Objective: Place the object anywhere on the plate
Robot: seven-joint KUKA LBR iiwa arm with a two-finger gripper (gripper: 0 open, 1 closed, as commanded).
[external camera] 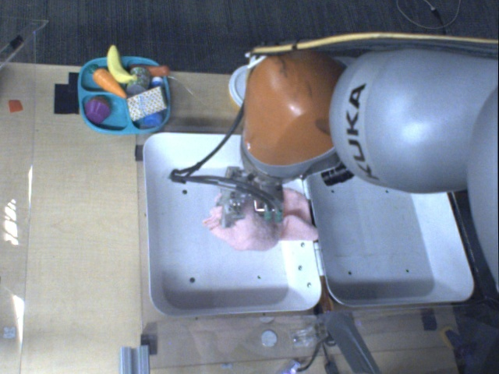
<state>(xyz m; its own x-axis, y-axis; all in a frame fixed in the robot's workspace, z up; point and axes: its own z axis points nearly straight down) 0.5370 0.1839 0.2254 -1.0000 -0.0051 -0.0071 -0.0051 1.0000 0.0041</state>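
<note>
Gripper low over the pink plate in the left bin!

The gripper (249, 202) hung right above the pink plate (257, 228) in the left bin (164, 232), likely lined up for a drop. I couldn't make out the object or how the gripper was set.

**What we cannot make out over the two bins**

We see the grey and orange KUKA arm (366, 115) cut off by the right edge. Its bulk hides the top of the right shallow white bin (398, 287) and most of a white round rim (236, 84) behind it. The two-finger gripper (249, 207) blurs against the crumpled pink cloth-like object (253, 232), so we cannot tell how its fingers stand, nor whether they touch it. The small items in the blue divided plastic tray (121, 119) are too small to name surely.
</note>
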